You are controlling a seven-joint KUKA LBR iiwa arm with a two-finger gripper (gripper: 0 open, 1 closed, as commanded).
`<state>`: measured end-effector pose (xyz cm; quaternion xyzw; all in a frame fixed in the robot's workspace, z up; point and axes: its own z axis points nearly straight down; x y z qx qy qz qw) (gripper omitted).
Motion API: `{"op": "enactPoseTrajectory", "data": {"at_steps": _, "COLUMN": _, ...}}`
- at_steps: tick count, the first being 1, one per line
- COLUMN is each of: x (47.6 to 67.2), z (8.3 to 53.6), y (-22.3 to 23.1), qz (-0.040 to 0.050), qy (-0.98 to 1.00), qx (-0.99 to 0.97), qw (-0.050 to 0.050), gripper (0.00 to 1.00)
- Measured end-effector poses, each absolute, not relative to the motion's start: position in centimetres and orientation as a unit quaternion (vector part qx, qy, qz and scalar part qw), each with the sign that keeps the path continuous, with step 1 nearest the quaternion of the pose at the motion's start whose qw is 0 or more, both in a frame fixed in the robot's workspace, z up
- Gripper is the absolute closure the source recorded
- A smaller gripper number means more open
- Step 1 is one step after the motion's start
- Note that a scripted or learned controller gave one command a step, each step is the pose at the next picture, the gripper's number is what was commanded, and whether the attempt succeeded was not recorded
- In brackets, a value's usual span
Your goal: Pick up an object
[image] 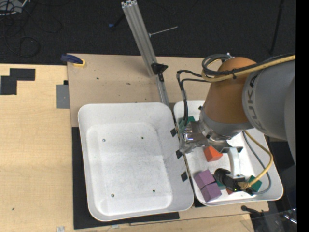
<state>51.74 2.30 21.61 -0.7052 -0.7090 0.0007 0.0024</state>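
Here the hand (pixel 193 138) sits low in the right bin (pixel 270 190), its opening hidden under the wrist, so I cannot tell its width. An orange block (pixel 212 153) lies just beside it, purple blocks (pixel 206 184) nearer the camera. Centre over one block before closing.

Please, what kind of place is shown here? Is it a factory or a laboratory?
Probably a robotics lab, not a factory: a robot arm works over two white bins on a bench, with small toy-like blocks in the right bin and loose cables on the dark floor.
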Motion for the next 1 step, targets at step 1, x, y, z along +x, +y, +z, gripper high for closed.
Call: {"op": "enactPoseTrajectory", "data": {"at_steps": 1, "x": 51.79, "z": 23.53, "y": 7.59, "qz": 0.0004, "qy": -0.709, "qx": -0.705, "qw": 0.001, "gripper": 1.0}}
